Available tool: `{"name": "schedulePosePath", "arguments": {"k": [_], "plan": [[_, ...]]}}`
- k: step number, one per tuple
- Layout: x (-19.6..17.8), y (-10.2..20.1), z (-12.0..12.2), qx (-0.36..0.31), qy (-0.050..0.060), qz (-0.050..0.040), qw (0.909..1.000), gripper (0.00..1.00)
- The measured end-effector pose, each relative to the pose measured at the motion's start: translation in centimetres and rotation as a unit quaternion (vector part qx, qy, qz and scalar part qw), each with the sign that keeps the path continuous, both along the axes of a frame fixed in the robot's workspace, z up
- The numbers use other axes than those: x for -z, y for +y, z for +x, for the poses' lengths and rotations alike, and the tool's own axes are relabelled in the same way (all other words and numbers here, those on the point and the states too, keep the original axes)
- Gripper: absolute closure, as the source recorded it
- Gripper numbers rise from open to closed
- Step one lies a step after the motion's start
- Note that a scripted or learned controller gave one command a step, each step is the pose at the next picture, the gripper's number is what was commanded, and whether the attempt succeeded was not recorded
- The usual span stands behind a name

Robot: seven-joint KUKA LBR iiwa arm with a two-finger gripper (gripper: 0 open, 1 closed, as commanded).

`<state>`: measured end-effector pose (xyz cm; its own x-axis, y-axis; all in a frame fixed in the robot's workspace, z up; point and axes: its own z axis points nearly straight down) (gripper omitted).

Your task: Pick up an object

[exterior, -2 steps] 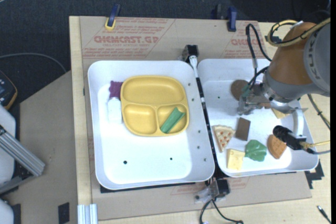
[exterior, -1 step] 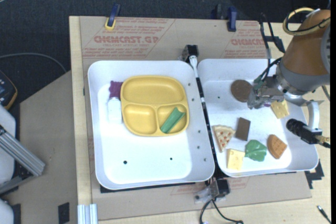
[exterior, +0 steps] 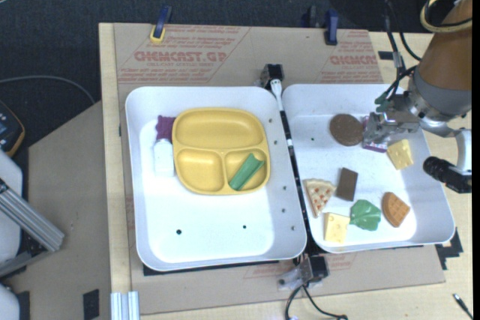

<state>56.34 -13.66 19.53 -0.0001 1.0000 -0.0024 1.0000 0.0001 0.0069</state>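
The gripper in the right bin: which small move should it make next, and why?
Probably a short descent. The gripper sits low between the brown round cookie and the yellow cheese wedge, above something purple, and nothing is visibly held yet.

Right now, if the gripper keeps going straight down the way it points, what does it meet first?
Probably the purple item lying just under the gripper in the right bin, beside the brown round cookie. Height is hard to judge from this slanted view, so it could land on the bin floor beside it.
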Motion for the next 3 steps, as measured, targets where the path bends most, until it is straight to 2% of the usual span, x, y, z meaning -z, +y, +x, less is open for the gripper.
{"name": "schedulePosePath", "arguments": {"k": [1, 2, 3], "plan": [[-3.1, 0.0, 0.1, 0.0, 0.001, 0.0003, 1.0, 1.0], [-3.2, 4.2, 1.1, -0.003, 0.002, 0.0014, 1.0, 1.0], [-4.1, 9.8, 2.0, -0.003, 0.002, 0.0015, 1.0, 1.0]]}}
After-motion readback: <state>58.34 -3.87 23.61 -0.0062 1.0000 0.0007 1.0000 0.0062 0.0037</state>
